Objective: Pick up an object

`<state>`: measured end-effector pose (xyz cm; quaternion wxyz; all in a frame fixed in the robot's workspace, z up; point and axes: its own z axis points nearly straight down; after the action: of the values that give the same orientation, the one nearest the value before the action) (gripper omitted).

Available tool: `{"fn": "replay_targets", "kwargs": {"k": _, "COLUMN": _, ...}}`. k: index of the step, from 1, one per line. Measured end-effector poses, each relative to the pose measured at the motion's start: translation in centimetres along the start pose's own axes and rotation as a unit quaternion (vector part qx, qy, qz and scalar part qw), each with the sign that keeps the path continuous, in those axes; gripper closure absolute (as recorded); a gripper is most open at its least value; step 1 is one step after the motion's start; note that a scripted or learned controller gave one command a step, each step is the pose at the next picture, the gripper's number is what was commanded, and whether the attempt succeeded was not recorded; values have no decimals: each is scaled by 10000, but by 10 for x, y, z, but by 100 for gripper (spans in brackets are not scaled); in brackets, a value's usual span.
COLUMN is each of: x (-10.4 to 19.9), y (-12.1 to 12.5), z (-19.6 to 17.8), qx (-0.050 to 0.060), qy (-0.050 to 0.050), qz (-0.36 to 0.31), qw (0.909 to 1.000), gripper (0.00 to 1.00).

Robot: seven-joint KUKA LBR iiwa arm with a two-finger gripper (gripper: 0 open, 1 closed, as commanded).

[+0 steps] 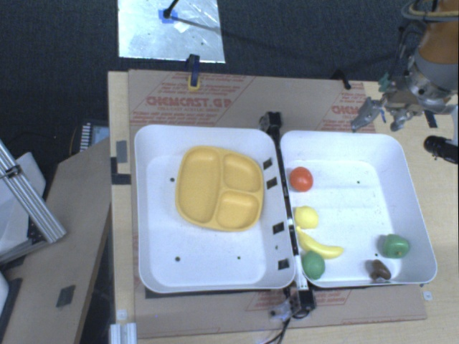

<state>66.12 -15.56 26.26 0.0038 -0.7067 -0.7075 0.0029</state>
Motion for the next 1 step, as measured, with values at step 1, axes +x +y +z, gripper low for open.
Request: {"fn": "replay_targets", "kwargs": {"k": 1, "x": 0, "y": 2, "z": -8, "qx": -57, "qy": -9, "qz": -11, "qw": 10000, "gripper": 0}}
